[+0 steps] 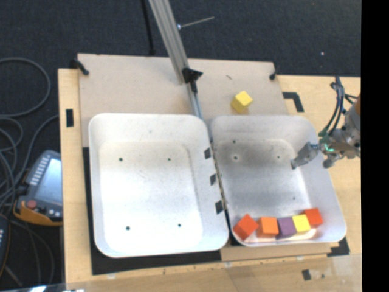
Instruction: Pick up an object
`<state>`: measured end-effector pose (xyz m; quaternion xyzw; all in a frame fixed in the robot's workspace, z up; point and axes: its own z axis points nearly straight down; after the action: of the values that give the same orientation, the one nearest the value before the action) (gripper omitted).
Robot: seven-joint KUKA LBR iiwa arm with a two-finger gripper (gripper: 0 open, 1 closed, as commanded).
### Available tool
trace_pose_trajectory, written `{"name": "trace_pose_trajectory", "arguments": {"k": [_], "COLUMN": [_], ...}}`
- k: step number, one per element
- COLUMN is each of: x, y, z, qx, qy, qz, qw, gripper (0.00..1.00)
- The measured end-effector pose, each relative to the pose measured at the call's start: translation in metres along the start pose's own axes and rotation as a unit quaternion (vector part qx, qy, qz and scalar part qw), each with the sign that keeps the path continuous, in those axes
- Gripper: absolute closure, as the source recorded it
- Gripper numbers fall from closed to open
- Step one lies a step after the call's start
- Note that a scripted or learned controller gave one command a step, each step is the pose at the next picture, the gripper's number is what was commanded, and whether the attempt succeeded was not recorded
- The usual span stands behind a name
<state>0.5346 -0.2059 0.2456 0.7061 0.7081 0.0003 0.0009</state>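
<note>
Along right bin's near wall, a left-right row of blocks

A robotics lab: white bins on a plywood bench, loose cables, a teach pendant.

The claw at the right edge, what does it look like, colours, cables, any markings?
The claw is small and grey, with one slim grey finger pointing left over the right bin. Its body is dark metal with a small green light. Thin dark and green cables loop up from it toward the edge of the view. No printed markings can be made out at this size.
</note>
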Motion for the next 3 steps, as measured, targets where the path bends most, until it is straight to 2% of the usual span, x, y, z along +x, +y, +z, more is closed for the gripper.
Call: {"name": "trace_pose_trajectory", "arguments": {"k": [1, 2, 3], "x": [0.04, 0.096, 0.145], "y": [0.022, -0.044, -0.049], "z": [0.015, -0.134, -0.197], "qx": [0.001, -0.005, -0.004], "qy": [0.0, 0.0, 0.0], "qz": [-0.001, -0.001, -0.003], "qw": [1.0, 1.0, 1.0], "gripper": [0.0, 0.0, 0.0]}}
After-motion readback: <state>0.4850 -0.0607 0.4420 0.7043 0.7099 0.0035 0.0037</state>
